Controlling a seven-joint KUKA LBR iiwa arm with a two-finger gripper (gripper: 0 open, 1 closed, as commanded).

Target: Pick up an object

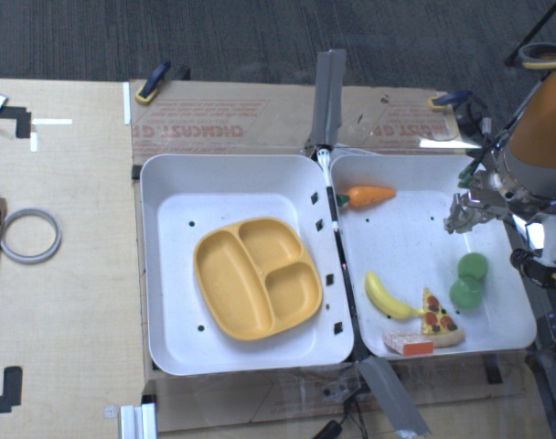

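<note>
The right bin (401, 176) holds an orange carrot (368, 196) near its far left corner, a yellow banana (389, 297), a pizza slice (434, 315) and a pink block (408, 344) near the front, and a green object (469, 279) at the right. My gripper (463, 214) hangs over the right bin's right part, above and behind the green object, with nothing visibly between its fingers. The left bin (164, 273) holds a yellow divided plate (257, 276).
A roll of tape (28, 235) lies on the wooden bench at the left. Blue and yellow clamps (153, 81) hold cardboard behind the bins. A grey divider post (328, 94) rises between the bins at the back.
</note>
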